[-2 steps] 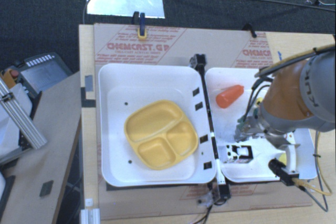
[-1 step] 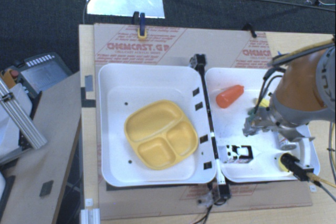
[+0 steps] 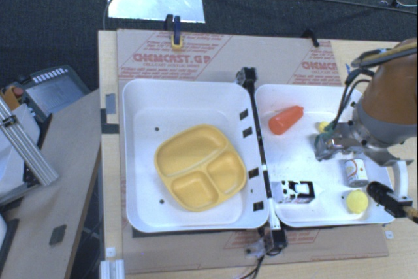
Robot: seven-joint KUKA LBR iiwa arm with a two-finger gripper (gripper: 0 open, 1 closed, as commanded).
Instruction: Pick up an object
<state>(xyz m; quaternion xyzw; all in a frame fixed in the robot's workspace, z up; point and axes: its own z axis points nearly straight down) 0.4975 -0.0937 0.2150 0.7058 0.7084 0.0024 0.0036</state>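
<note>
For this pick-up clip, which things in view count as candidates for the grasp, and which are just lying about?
Job things, all in the right bin:
orange cylinder
small can
yellow ball
black-and-white block
gripper

Lying about:
yellow divided tray in the left bin
yellow clamp on the board's far edge

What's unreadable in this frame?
- End effector: open or shut not resolvable; the wrist above covers it.
- Yellow item: mostly hidden by the arm.
- Small can: label too small to read.
- Black-and-white object: too small to identify.
- Right bin: far side covered by the arm.
</note>
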